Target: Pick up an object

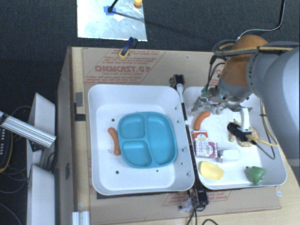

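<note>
My gripper (212,106) hangs over the back left part of the right bin (276,170), under the grey arm with its orange band. Just below and left of it, an orange sausage-shaped piece (201,120) lies on the bin floor, apart from the gripper. Nearer the front lie a red and white packet (202,145), a small white piece (229,154), a yellow rounded piece (211,171) and a green piece (255,173). Nothing shows in the gripper.
The left bin (101,125) holds a blue divided plate (146,138) and a second orange sausage (114,140) to the plate's left. A ridge between the two bins (186,130) runs front to back. Cardboard lies under both bins.
</note>
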Robot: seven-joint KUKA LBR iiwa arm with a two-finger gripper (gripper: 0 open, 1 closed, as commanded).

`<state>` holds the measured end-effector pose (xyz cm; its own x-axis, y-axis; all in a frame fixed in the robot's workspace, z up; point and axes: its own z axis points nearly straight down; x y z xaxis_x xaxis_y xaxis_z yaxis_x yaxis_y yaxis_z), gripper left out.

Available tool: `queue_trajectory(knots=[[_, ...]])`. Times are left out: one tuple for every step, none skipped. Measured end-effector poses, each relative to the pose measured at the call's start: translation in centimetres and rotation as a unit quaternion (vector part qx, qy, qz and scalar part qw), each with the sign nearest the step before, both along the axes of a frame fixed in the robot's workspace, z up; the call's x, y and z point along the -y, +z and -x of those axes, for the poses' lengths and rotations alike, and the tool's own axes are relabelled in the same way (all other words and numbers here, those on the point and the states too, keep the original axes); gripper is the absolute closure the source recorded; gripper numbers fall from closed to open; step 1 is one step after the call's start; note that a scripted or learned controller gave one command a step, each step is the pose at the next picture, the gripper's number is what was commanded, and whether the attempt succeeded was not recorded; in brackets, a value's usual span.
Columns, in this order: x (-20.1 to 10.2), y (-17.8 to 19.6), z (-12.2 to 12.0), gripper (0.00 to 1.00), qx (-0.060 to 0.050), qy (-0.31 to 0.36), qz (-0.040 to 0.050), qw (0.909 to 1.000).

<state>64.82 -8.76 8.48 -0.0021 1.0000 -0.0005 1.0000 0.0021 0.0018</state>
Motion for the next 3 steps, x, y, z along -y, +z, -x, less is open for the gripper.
queue_trajectory(knots=[[0.0,1.1,-0.1,1.00,0.002,0.001,-0.0002,1.0000],[0.0,1.1,-0.1,0.00,0.001,0.001,-0.0002,1.0000],[0.0,-0.1,3.1,0.00,-0.001,0.000,-0.0001,1.0000]])
